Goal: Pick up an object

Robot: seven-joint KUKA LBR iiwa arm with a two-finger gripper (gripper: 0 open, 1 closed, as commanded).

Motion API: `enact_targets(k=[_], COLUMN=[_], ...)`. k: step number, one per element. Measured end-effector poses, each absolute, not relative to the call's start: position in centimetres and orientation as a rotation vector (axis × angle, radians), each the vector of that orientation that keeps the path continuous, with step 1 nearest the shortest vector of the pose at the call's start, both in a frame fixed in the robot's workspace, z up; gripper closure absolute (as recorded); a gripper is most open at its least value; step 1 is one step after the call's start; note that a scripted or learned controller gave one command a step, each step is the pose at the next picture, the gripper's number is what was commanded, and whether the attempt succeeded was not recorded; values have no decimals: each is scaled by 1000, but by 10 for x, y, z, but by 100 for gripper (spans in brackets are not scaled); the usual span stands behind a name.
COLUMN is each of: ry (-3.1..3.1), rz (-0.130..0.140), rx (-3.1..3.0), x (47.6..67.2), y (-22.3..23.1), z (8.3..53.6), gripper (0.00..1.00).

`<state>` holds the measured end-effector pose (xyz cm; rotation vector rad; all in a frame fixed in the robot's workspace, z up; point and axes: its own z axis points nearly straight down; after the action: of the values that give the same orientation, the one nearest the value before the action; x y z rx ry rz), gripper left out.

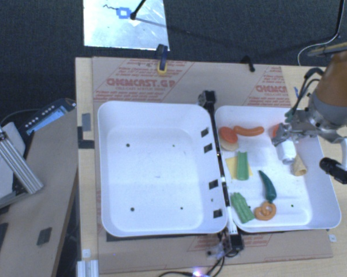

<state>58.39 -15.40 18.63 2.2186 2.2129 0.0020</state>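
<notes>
Two white bins sit on cardboard; right bin (pixel 329 212) has toy food: sausage (pixel 249 131), green pepper (pixel 268 186), cucumber (pixel 241 207). Gripper (pixel 286 149) hovers over its upper right, can't tell if it's gripping anything.

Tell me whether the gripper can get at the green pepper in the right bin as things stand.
Probably yes. The green pepper lies apart from its neighbours with nothing over it, and the gripper hangs just above and beyond it in the same bin.

A yellow-handled clamp (pixel 161 59) grips the cardboard sheet (pixel 179 77) under both bins.
</notes>
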Motion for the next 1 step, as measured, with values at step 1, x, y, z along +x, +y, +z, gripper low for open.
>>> enact_targets(k=[1], ry=[2230], rz=[3], rx=[2209], x=[671], y=[-97], z=[143], gripper=[100])
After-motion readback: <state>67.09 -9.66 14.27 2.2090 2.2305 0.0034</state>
